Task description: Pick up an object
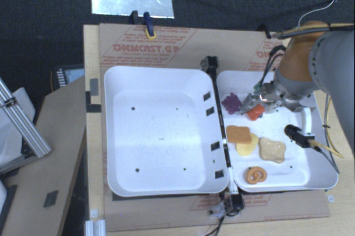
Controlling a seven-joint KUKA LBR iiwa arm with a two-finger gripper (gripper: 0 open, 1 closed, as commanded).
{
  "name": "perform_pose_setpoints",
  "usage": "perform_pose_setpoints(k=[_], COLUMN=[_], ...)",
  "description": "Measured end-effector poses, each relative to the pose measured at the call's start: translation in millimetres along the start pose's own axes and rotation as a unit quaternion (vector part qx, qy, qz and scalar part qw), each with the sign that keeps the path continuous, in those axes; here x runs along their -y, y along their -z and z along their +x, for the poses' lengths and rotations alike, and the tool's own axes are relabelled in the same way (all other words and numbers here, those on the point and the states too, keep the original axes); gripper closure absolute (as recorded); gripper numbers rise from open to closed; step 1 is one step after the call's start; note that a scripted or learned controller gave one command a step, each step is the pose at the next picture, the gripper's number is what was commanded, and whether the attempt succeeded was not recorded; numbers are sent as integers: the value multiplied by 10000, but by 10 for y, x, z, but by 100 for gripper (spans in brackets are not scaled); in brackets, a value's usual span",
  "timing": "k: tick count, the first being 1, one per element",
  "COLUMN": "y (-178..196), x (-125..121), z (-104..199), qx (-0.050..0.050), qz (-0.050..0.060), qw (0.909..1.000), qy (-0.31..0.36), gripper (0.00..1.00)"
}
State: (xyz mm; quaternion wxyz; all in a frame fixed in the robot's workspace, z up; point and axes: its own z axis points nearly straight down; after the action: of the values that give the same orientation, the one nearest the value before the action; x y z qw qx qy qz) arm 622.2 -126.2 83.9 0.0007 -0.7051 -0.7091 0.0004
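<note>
Directly under the tool [258, 103], touching it or nearly so, lies a small red piece [255, 113], and I take that to be the object being tried for. Both sit in the bin [324, 171] on the arm's side of the surface. Just beside the tool, on the side away from the arm, is a purple cluster [231, 102], apart from the red piece. Nearer the camera than the tool lie an orange-brown slice [238, 133] overlapping a yellow disc [249, 146], then a pale bread-shaped piece [272, 150]. A pretzel [255, 175] lies farthest from the tool. The second bin [161, 135] lies beyond the purple cluster, well apart from the tool.

Whether the tool is open or closed I cannot tell, because its own body blocks the view, so I would not say anything is gripped. The step in hand looks like the reach onto the red piece, with the lift not yet made. The next move calls for a firm close around that piece, then a straight rise clear of the bin without nudging the purple cluster.
</note>
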Motion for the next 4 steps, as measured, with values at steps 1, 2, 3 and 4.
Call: perform_pose_setpoints(k=[1,2,3,4], y=[134,19,193,1053], x=[-24,-217,232,695], z=[-8,-413,-170,757], qx=[7,10,1,-18], qz=[-38,-33,-8,-40], qw=[10000,10000,10000,10000], qy=[1,-32,-19,33], gripper=[100,100,100,100])
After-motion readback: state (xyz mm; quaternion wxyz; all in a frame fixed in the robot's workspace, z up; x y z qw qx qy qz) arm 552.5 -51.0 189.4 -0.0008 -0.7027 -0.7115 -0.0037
